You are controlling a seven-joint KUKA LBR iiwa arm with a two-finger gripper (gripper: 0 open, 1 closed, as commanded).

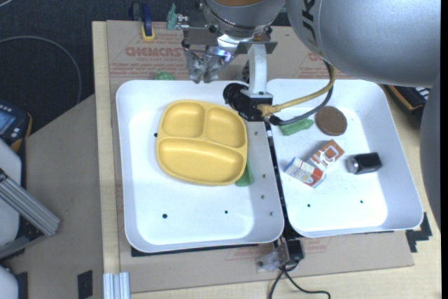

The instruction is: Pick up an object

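Yellow, the 3-compartment plate (202,143) lies in the left bin (140,192), just below the gripper (204,68) hovering over that bin's far rim. Nothing sits between its fingers; their spread cannot be told.

one fixed cam up high, angled down over the desk (105,150), both white bins (140,213) fully framed, fairly close

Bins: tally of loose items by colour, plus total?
Yellow: 1, the divided plate in the left bin
Green: 2, a piece in the right bin, another peeking from under the plate
Brown: 1, a disc
Red and white: 1, a small carton
Black: 1, a small block
Total: 6
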